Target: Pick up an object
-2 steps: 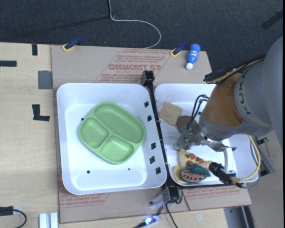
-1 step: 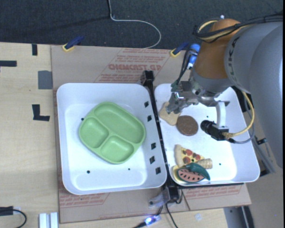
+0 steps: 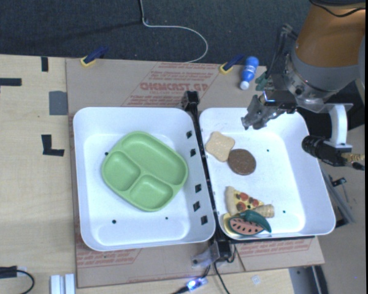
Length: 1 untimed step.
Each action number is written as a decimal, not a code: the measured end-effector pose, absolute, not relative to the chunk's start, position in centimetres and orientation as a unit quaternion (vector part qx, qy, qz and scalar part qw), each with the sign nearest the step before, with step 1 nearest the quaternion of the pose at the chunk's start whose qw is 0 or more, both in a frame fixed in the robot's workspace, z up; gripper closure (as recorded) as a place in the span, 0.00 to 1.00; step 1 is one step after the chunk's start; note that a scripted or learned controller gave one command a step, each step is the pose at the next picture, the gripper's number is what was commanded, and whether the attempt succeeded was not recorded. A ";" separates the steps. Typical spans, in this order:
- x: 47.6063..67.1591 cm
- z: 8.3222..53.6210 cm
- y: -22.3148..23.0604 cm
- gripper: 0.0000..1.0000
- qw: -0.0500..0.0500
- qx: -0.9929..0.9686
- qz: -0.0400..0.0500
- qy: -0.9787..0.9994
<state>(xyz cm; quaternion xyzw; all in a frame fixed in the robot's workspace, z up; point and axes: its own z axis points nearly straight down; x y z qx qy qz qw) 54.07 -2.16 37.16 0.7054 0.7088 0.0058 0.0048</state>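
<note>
Over the right bin (image 3: pixel 306 182), near its far edge, we are holding the tool (image 3: pixel 256 120) above bare white floor. We cannot tell how far apart its dark tips are standing from this slanted view, and we are seeing nothing gripped between them.

The candidates are all lying in that same bin. A pale toast slice (image 3: pixel 220 146) is touching a brown round cookie (image 3: pixel 241 162) toward the bin's left middle, down and left of the tool. A pizza slice (image 3: pixel 248 203) and a watermelon wedge (image 3: pixel 244 225) are crowding the near left corner, with a dark green piece overlapping them. The green divided plate (image 3: pixel 146 171) is sitting alone in the left bin (image 3: pixel 89 164).

We are judging the main risks this way. Everything here is flat and low, so a descent that is stopping short would be closing on air, while one going too deep would be pressing into the bin floor. Because toast and cookie are touching, an off-centre approach could be nudging one aside or catching both edges. The corner pile is lying close to the wall, leaving little room for the tool to straddle anything cleanly.
</note>
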 end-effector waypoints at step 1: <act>52.3 41.0 1.3 1.00 0.001 0.705 0.002 0.709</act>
